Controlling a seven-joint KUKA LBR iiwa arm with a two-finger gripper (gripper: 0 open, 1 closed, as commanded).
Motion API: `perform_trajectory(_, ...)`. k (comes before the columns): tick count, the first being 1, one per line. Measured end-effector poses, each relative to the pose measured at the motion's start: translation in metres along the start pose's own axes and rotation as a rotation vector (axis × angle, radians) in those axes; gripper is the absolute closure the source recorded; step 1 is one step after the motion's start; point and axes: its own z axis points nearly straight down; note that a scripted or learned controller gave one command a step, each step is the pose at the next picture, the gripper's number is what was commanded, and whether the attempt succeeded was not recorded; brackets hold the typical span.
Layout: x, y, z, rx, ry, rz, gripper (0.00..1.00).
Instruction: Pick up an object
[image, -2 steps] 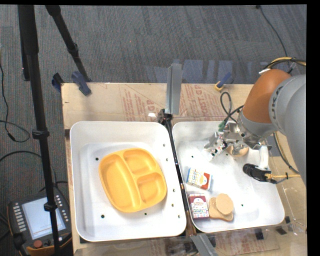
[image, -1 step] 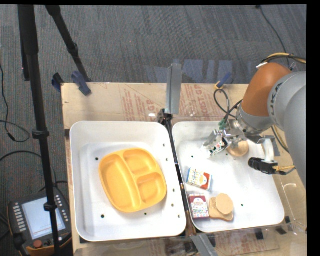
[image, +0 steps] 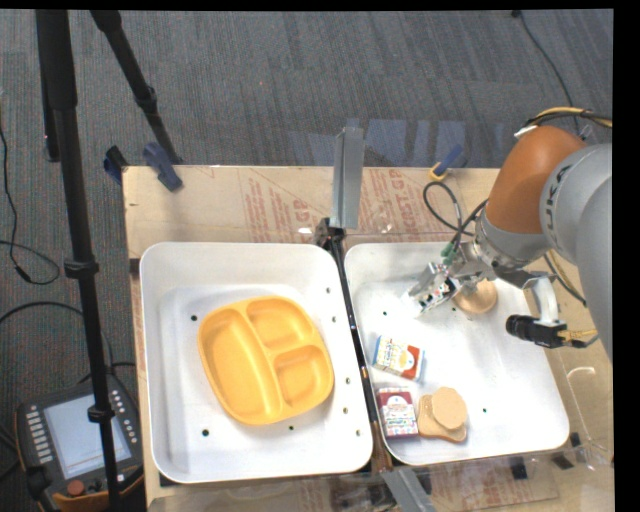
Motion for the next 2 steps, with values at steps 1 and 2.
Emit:
perform_trajectory(1, -0.0027, 0.0024, -0.0152, -0.005, -0.006, 0.000, 1.00)
perform_trajectory(2, -0.0019, 0.0031, -0.0149, -0.008, -0.005, 0.000, 0.00)
